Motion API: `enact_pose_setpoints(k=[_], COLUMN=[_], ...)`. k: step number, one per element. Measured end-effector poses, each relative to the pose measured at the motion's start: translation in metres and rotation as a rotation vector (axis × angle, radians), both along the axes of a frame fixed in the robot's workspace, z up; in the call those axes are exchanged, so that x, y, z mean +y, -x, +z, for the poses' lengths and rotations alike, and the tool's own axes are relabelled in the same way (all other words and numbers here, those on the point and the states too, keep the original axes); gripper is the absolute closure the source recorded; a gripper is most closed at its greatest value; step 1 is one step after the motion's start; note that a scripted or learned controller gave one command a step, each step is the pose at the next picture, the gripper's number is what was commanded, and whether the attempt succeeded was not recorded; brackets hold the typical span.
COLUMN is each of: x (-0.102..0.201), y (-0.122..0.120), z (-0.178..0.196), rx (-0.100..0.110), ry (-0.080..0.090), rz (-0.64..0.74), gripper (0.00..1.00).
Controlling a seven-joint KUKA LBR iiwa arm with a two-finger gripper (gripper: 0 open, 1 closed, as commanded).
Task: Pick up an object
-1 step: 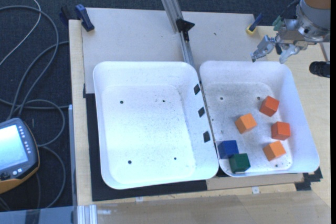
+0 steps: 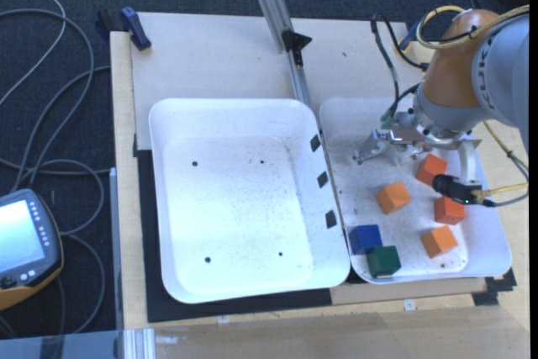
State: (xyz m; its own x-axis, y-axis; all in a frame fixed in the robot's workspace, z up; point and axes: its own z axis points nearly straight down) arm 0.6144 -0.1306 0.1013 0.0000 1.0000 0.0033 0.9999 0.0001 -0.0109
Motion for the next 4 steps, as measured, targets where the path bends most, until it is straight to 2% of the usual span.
enact_pose_setpoints(k=[1,2,3,4], x=[0.004,0.005,0.080,0.153], y=[0.070,0.066,0.027,0.040], z=[-0.002,0.009,0.103,0.098], rx=[-0.002,-0.012,-0.021,-0.007], ry=[0.000,0.002,0.001,-0.002], rz=[-0.002,0.000,0.009,0.009], gripper=[0.00,1.00,1.00,1.00])
